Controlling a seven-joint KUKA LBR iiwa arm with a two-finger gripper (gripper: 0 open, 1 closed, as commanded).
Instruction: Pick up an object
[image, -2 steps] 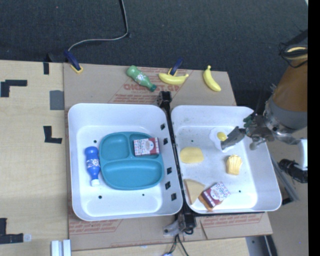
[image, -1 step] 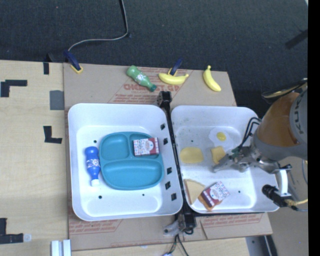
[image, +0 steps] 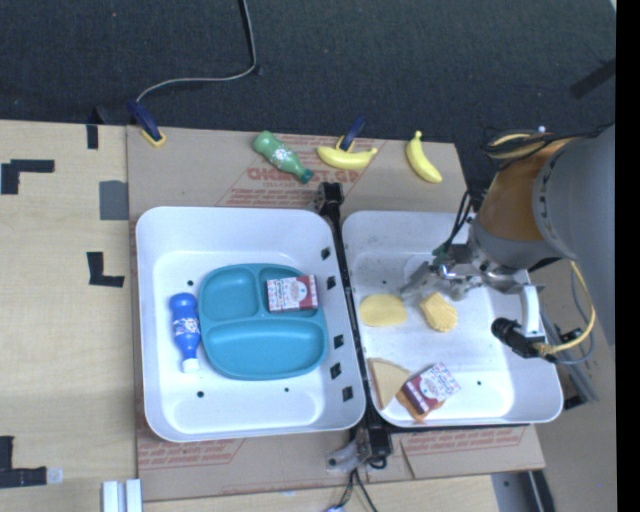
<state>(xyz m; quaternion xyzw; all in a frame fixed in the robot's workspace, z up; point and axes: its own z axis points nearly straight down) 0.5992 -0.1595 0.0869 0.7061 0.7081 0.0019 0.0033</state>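
Observation:
My gripper (image: 432, 281) hangs low over the right bin (image: 520, 400), just above and touching or nearly touching a small yellow lumpy piece (image: 439, 313). To the left of that piece lies a pale yellow rounded object (image: 382, 311). A tan wedge (image: 384, 377) and a red and white packet (image: 429, 388) rest near the bin's front wall. The arm's orange band (image: 508, 205) is above the bin's right side.
The left bin (image: 160, 260) holds a blue divided tray (image: 262, 335) with a red and white carton (image: 291, 293) on it, and a blue bottle (image: 184, 330) beside it. Behind the bins lie a green bottle (image: 282, 157) and two bananas (image: 346, 156) (image: 424, 160).

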